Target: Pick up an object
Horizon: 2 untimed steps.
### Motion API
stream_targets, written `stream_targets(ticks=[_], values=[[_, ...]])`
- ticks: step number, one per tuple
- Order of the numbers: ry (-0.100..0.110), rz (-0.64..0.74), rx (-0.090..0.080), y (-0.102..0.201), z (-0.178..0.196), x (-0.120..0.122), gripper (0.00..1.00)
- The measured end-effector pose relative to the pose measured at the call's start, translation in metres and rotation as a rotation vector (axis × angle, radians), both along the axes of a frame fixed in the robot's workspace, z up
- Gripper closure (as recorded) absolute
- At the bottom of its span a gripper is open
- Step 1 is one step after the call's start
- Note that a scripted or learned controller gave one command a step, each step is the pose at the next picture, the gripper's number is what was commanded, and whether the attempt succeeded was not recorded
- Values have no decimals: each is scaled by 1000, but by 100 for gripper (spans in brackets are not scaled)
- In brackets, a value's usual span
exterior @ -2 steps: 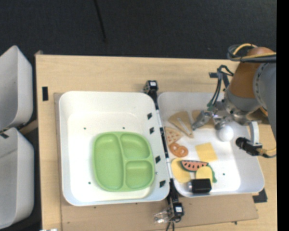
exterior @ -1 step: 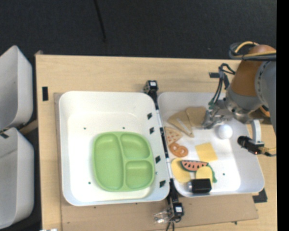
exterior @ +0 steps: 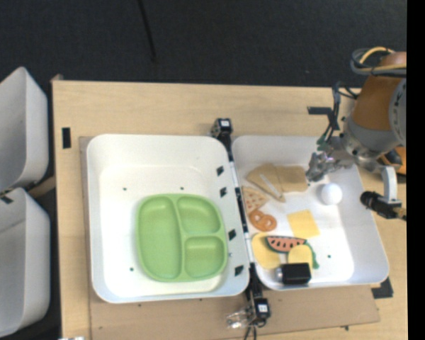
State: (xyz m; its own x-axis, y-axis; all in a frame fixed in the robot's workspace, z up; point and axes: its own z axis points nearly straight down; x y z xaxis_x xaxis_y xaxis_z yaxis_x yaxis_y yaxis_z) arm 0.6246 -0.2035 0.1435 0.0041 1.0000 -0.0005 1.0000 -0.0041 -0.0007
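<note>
My gripper point(exterior: 317, 168) hangs over the back of the right bin point(exterior: 361, 261), just right of the tan bread slices point(exterior: 278, 179) and up-left of a white ball point(exterior: 330, 193). Nothing shows between its fingers. Lower in that bin lie a pretzel-like orange ring point(exterior: 262, 221), a brown cracker point(exterior: 253, 200), a yellow cheese square point(exterior: 303, 224), a watermelon slice point(exterior: 286, 244) and a black block point(exterior: 295, 273).
The left bin point(exterior: 106, 161) holds a green divided plate point(exterior: 180, 236). Black clips point(exterior: 222, 127) sit along the seam between the bins. The arm's grey and orange body point(exterior: 379, 112) rises at the right edge.
</note>
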Motion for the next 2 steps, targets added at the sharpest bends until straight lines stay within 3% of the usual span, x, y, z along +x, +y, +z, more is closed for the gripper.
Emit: stream_targets(ticks=[2], values=[[0, 9, 0, 5, 96, 5, 100]])
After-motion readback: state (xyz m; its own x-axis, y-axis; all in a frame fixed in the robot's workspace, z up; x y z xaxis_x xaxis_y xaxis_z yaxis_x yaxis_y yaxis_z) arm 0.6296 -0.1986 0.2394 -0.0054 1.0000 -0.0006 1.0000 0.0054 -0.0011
